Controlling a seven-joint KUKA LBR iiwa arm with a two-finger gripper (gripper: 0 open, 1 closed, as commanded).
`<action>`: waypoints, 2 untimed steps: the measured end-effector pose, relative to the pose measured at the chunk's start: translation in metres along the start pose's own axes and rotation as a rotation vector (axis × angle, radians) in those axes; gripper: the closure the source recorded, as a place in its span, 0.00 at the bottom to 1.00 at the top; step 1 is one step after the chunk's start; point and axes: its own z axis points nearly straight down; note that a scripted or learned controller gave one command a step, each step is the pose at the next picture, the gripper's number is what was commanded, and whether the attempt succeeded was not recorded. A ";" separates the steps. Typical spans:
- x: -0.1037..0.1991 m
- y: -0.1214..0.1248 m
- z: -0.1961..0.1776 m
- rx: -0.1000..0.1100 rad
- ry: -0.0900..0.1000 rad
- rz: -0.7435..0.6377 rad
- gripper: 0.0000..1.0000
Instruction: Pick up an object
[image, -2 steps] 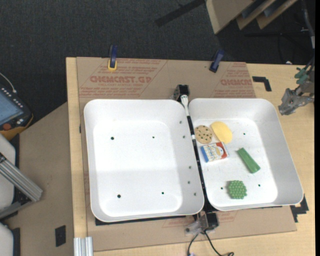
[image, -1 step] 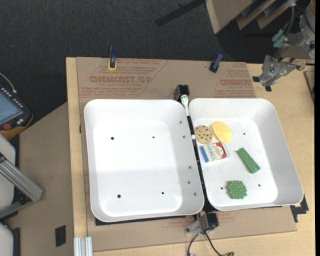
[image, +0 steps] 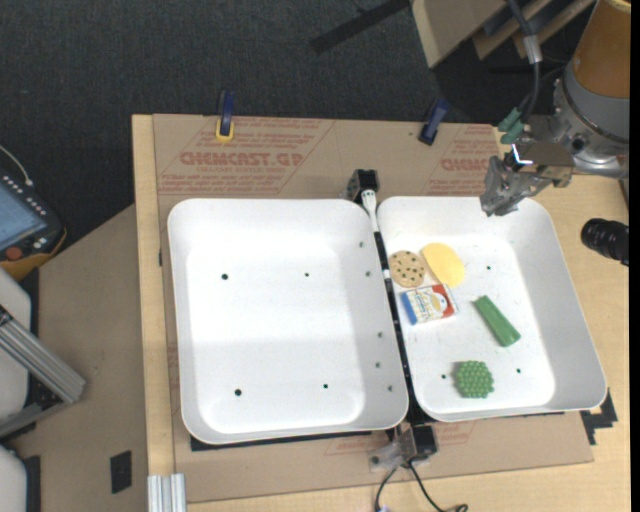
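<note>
The right bin (image: 560, 290) holds several small objects. A round tan cookie (image: 405, 267) lies beside a yellow piece (image: 443, 263), with a blue, white and red packet (image: 428, 303) just below them. A green block (image: 496, 321) lies to the right of the packet, and a bumpy green ball (image: 473, 379) sits near the bin's front. My gripper (image: 500, 198) hangs over the back edge of the right bin, apart from all of them, with nothing seen between its fingers.
The left bin (image: 200, 300) sits next to the right one on a cardboard sheet (image: 300, 150). Blue clamps (image: 226, 118) hold the sheet at the back. A black clip (image: 362, 184) joins the bins at the back.
</note>
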 end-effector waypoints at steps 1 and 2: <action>0.035 -0.033 -0.028 -0.007 -0.001 0.001 1.00; 0.074 -0.072 -0.051 -0.008 -0.001 0.001 1.00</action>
